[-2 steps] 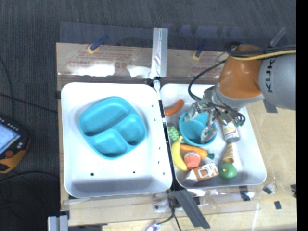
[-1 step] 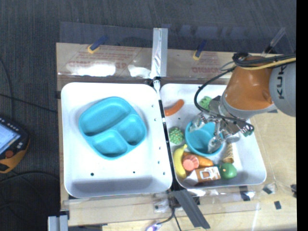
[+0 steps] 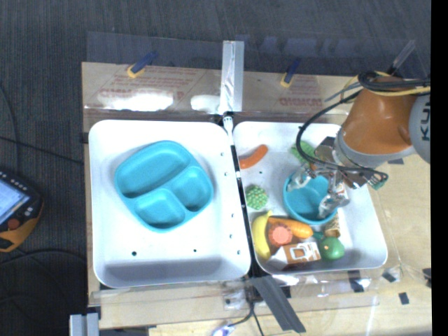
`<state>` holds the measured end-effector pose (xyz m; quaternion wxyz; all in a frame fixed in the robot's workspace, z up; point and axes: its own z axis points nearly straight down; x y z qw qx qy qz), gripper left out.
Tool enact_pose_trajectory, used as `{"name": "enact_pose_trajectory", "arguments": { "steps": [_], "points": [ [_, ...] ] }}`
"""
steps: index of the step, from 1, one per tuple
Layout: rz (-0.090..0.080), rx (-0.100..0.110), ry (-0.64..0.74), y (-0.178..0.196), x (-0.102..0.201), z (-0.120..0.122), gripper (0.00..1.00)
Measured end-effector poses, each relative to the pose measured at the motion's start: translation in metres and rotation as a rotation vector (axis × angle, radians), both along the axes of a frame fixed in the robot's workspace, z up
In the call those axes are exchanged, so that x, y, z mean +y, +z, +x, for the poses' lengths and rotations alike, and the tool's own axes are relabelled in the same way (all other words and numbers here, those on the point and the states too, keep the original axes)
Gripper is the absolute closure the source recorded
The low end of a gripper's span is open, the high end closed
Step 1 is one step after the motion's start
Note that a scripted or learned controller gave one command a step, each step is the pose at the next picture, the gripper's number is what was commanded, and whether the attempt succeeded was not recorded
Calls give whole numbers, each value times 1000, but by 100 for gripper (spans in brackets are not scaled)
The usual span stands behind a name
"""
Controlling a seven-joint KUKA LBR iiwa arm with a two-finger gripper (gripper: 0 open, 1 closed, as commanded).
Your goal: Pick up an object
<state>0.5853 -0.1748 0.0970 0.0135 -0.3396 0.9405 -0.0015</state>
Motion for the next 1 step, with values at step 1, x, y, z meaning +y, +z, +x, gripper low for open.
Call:
{"name": "enact_pose_trajectory", "arguments": {
  "steps": [1],
  "points": [
    [-13,-6,79,1,56,0,0]
  ]
}}
